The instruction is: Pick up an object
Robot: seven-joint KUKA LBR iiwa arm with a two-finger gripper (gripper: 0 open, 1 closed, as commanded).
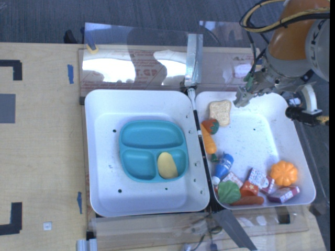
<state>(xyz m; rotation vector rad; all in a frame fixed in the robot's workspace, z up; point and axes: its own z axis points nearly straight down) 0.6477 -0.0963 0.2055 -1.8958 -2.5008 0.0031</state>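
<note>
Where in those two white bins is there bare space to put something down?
Right bin: open floor in the middle, between the bread slice and the orange pumpkin; its left edge and front are crowded. Left bin: a bare margin surrounds the blue tray, whose top compartment is free; a yellow lemon fills one lower compartment.

A pale wooden bench (36, 156) carries the left white bin (99, 114), with the right white bin (301, 156) touching that bin's far side and a clear plastic panel (136, 56) standing on the bench just behind it.
</note>
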